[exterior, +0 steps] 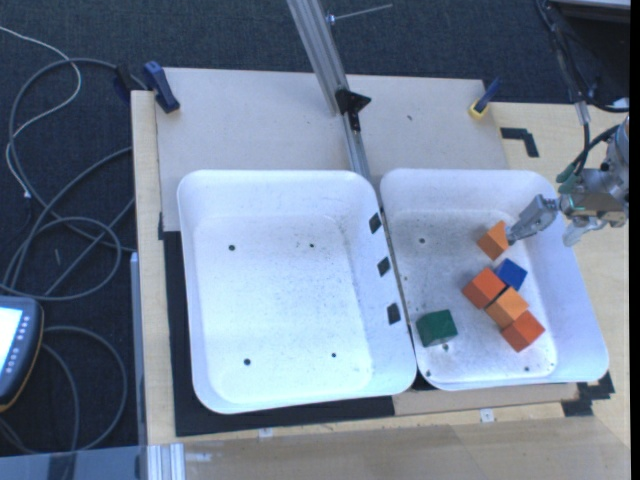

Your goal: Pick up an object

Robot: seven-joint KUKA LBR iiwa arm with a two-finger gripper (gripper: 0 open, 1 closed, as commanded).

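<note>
A: What's in the two bins?

B: The left bin shows just its white speckled floor. All the blocks sit in the right bin. Taking the blue block as the marker: a small orange block lies just above and to the left of it, apart from the rest. A larger orange block touches the blue one on its lower left. Directly below the blue block is a lighter orange block, and below that, a red-orange block. These last four form a tight cluster running down toward the bin's lower right corner. A green block sits well to the lower left of the blue block, near the divider between the bins.

A: And the arm?

B: It reaches in from the right at about the height of the bin's upper half. The gripper is above and to the right of the blue block, over the bin's right rim. One finger slants down and leftward, its tip just beside the small orange block. The other finger sits further right, past the rim.

A: Is it holding anything?

B: No. The two fingers are spread apart, and nothing lies between them. The small orange block rests on the bin floor next to the nearer fingertip; whether tip and block actually touch I cannot tell.

A: The other blocks?

B: All lying on the bin floor, below the gripper.
</note>
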